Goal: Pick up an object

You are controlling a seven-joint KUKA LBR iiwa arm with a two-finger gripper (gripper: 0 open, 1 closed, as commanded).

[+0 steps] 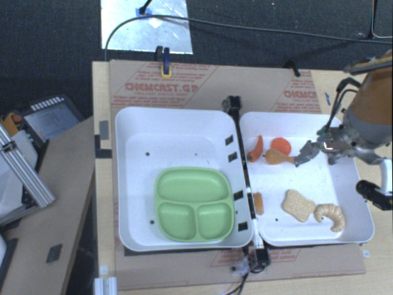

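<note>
The right bin (319, 180) holds several toy foods. A red chili (256, 149), an orange round fruit (280, 145) and an orange-brown drumstick-shaped piece (277, 158) lie together near its back left. A piece of toast (298, 205) and a croissant (330, 214) rest near the front, with a small brown sausage (258, 203) by the divider. My gripper (305, 154) hangs low over the bin's back middle, its tip just right of the drumstick piece. Nothing is visibly held.
In the left bin (132, 158) sits a green divided plate (193, 203). The arm's grey body and orange band (371, 106) reach over the right bin's far right edge. Black clips (232, 105) join the bins along the middle wall.
</note>
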